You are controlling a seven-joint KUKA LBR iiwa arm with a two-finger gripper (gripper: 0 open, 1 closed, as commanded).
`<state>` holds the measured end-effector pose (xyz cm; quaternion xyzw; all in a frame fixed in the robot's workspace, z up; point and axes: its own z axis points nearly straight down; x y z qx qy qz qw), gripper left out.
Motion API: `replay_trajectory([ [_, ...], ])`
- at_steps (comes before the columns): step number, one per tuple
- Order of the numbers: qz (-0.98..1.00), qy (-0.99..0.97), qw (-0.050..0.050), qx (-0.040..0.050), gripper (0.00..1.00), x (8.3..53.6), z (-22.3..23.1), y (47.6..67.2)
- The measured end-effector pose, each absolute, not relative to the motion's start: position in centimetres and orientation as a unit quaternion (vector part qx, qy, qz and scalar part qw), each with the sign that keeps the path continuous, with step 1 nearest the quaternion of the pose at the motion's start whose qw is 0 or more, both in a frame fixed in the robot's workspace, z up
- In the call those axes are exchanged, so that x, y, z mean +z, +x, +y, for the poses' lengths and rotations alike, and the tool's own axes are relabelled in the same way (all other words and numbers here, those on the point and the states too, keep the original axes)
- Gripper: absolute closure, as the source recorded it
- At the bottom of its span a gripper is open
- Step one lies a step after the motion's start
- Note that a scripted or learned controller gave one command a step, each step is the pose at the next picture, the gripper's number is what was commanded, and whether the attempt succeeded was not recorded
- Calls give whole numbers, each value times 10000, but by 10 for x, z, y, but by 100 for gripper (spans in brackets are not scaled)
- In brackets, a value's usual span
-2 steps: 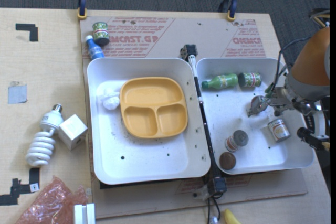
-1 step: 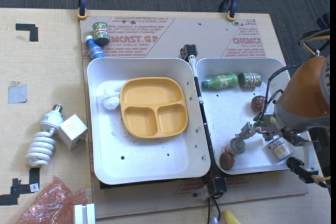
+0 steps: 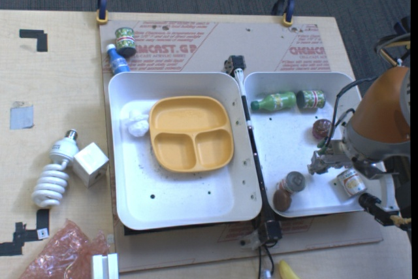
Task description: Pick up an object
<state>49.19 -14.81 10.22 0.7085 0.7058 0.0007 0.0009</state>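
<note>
Currently, from the overhead camera view, I see the gripper (image 3: pixel 321 163) low inside the right bin (image 3: pixel 261 134), near its front-right part, with the grey arm and its orange band (image 3: pixel 386 108) rising behind it to the right; I cannot tell how the gripper stands from this angle, and I see nothing held. Just right of it and slightly nearer me lies a small can (image 3: pixel 351 182). Left of it and a little forward sits a grey-capped jar (image 3: pixel 294 181), with a brown object (image 3: pixel 281 199) touching that. Just beyond the gripper is a dark red ball (image 3: pixel 321 129). Farther back lie a green bottle (image 3: pixel 274 101) and a green-banded can (image 3: pixel 311 99). Well to the left, the left bin (image 3: pixel 124 160) holds a yellow divided plate (image 3: pixel 191 132).
</note>
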Motion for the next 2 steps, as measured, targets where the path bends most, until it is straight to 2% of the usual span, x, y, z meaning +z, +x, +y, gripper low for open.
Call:
replay_trajectory([
  [1,7079,7063,6,-4,100,181,-134,621],
  [2,7077,7066,7,-4,0,181,-134,621],
])
